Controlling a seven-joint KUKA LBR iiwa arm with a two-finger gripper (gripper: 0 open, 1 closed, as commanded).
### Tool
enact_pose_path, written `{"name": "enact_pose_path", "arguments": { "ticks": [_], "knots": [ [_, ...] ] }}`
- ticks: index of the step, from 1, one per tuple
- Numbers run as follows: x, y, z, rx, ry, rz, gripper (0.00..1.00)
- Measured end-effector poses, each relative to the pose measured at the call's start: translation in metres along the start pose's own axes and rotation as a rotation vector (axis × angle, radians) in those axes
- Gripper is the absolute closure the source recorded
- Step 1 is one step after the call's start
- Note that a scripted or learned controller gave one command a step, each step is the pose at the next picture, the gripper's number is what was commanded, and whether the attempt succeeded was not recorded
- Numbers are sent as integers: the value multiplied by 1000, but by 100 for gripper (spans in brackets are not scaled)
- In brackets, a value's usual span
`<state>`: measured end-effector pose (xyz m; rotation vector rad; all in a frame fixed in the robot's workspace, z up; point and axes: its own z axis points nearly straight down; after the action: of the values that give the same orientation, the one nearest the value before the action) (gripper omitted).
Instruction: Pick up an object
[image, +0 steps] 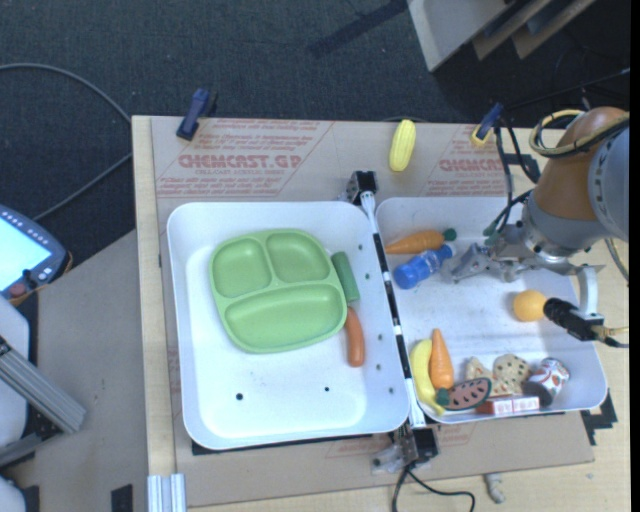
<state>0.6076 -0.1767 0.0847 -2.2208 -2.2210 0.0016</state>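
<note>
My gripper (466, 264) hangs over the right bin (590, 345), in its upper middle, pointing left. It is open and holds nothing. Just left of it lies a blue bottle (420, 268), close to the fingertips but apart from them. An orange carrot (415, 241) lies above the bottle. A yellow-orange fruit (529, 305) sits to the lower right of the gripper. At the bin's front lie a banana (424, 376), a small carrot (441, 358), crackers (508, 372) and several other small toys.
The left bin (200, 400) holds a green divided plate (278, 290), a green stick (345, 276) and an orange sausage (354, 337). A yellow corn cob (402, 145) lies on the bench behind the bins. Black cables (575, 318) run past the arm.
</note>
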Motion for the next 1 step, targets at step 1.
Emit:
{"name": "enact_pose_path", "arguments": {
  "ticks": [1],
  "knots": [
    [95, 20, -101, -5, 1, -3, 0]
  ]
}}
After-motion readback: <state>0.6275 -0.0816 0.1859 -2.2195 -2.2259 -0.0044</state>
